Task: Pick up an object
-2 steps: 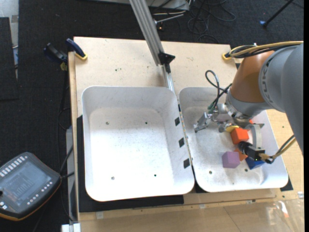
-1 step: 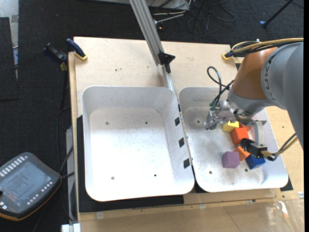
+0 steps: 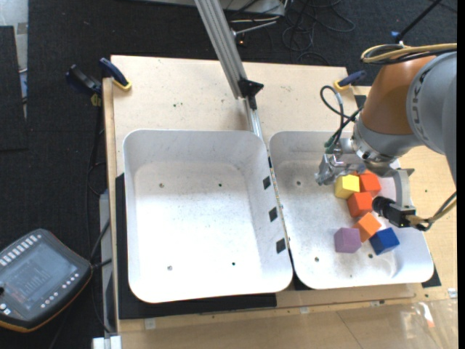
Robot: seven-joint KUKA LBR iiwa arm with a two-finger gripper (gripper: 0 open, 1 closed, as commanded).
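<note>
Presently on the bench (image 3: 189,93): two shallow white bins side by side. Left bin (image 3: 192,213): bare white floor with a few small dark specks. Right bin (image 3: 312,217): a cluster of small blocks toward its right side. Item one, yellow block (image 3: 347,186), at the upper end of the cluster. Item two, orange block (image 3: 358,203), just below and touching the yellow one; a further orange face (image 3: 370,182) shows just to the right of the yellow block, possibly a separate piece, though the view is too crowded to say. Item three, a smaller orange block (image 3: 370,224), lower down. Item four, blue block (image 3: 384,240), touching the smaller orange one on its lower right. Item five, purple block (image 3: 348,239), lying a little apart to the left of the blue one. Arm (image 3: 407,107): grey with an orange band, reaching in from the right and hanging over the upper right part of the right bin. Gripper (image 3: 328,167): low over the bin floor, just left of the yellow block; whether the claw is spread or pressed together cannot be told from this angle, and no block is seen between its tips. Also noted: a slanted metal rail (image 3: 221,38) ending at the bins' shared edge, clamps (image 3: 115,75) on the bench corner, and a handheld control pad (image 3: 36,275) on the floor at lower left.
</note>
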